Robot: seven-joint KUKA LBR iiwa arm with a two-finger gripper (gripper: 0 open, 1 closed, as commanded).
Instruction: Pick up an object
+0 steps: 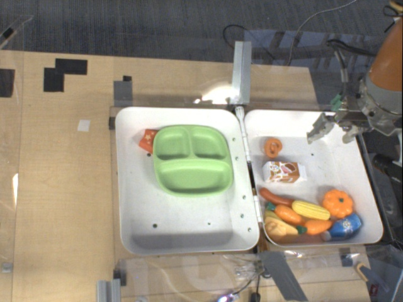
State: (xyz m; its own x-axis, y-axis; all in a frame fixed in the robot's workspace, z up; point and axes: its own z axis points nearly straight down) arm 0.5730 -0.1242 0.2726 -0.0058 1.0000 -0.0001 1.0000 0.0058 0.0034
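My gripper (332, 131) hangs over the back right part of the right bin (321, 162), open, with nothing between its fingers. To its left lies a small orange ring (272, 146), and below that a white snack packet (282, 172). Along the bin's front edge lie a red sausage (275, 197), a yellow corn cob (310, 209), a carrot (289, 215), an orange pumpkin (337, 202) and a blue item (344, 226). The gripper stands apart from all of them.
The left bin (135, 219) holds a green divided plate (192, 159) with a red item (147, 141) at its left edge. A metal post (242, 68) rises behind the wall between the bins. Cables run behind the right bin.
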